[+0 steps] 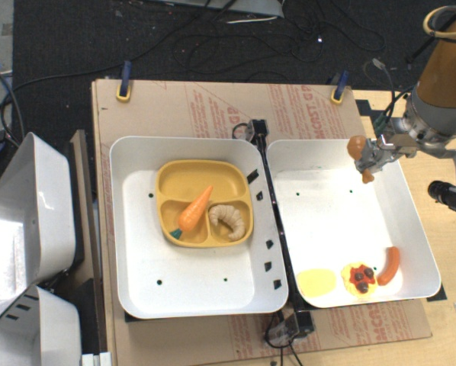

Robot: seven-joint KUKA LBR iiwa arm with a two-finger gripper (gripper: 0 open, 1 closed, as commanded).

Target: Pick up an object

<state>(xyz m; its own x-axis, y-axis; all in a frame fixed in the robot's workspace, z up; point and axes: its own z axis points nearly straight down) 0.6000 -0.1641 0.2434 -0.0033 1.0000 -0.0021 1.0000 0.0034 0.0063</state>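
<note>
My gripper (370, 158) hangs over the far right corner of the right bin (327, 204). A small orange-brown toy (357, 146) sits between its fingers, with a bit of it poking out below, so the gripper looks shut on it. At the near edge of the right bin lie a flat yellow disc (316, 282), a small yellow piece with red and dark toppings (359, 277) and an orange sausage (389, 265). In the left bin (136, 227) a yellow divided plate (175, 181) holds a carrot (195, 208) and a pale curled shrimp (229, 220).
Both bins rest on a cardboard sheet (213, 105) held by two yellow clamps (123, 90) at the far edge. A black divider (270, 204) runs between the bins. White containers (30, 204) stand off to the left. Cables lie on the dark floor behind.
</note>
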